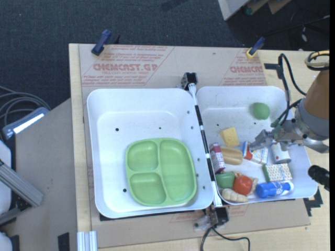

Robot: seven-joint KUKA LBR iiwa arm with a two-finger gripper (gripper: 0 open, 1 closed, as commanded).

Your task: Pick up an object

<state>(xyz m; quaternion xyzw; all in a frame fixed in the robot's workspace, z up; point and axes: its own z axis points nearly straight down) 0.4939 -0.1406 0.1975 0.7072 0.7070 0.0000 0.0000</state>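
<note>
In right bin (230, 95): hand (263, 140) above objects, finger state unclear; blue bottle (272, 189) lying left-right.

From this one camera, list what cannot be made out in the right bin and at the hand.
- The hand: too small and blurred to tell how its fingers stand or whether anything sits between them.
- The arm: cut off by the right edge.
- The small box: its print is too small to read.
- The bottle by the bins' divider: label unreadable.
- The heap at the right bin's front wall: items overlap, hiding their full shapes.
</note>
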